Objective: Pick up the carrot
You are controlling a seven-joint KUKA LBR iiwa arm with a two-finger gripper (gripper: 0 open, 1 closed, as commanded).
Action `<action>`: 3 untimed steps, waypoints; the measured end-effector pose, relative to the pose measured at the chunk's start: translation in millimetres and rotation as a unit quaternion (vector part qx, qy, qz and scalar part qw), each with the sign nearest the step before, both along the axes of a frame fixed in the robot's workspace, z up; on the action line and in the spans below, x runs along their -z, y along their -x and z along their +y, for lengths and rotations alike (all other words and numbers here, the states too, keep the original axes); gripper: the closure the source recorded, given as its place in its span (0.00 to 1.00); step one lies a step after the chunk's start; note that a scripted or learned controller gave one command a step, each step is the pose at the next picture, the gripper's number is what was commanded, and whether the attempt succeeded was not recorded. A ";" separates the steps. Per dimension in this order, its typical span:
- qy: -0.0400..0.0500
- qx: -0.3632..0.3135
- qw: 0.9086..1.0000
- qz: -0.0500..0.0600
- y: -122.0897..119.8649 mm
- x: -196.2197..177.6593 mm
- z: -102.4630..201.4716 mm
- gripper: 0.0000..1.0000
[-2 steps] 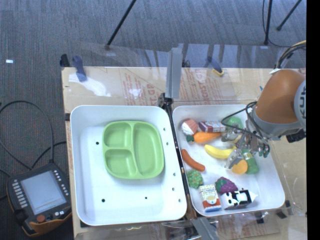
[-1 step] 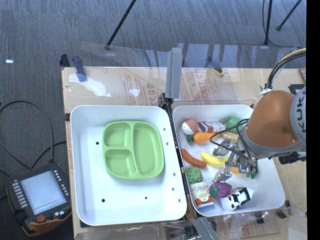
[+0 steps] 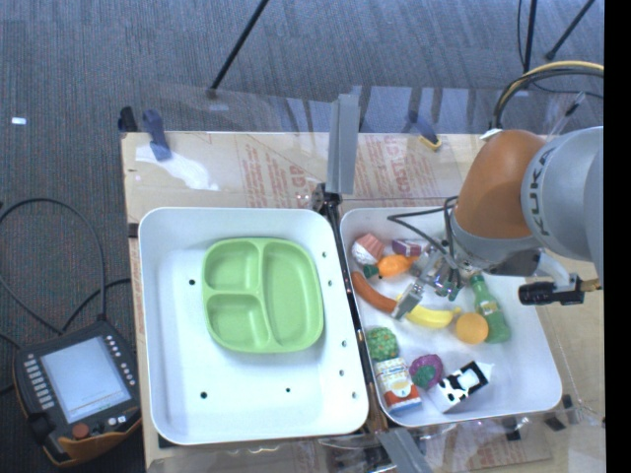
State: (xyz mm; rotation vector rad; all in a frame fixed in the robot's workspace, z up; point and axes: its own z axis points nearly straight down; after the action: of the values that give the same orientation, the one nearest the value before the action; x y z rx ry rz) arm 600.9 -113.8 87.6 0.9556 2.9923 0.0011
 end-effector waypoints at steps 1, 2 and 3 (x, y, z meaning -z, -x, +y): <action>0.000 0.006 1.000 0.000 -19.2 0.0 34.8 0.00; 0.005 -0.094 0.996 0.002 -21.2 -0.6 26.9 0.00; 0.006 -0.123 0.992 0.004 -24.3 -1.3 24.4 0.00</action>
State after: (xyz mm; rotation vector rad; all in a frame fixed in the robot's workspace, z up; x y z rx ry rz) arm 625.1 -89.4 88.9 0.5798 3.0908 -0.0205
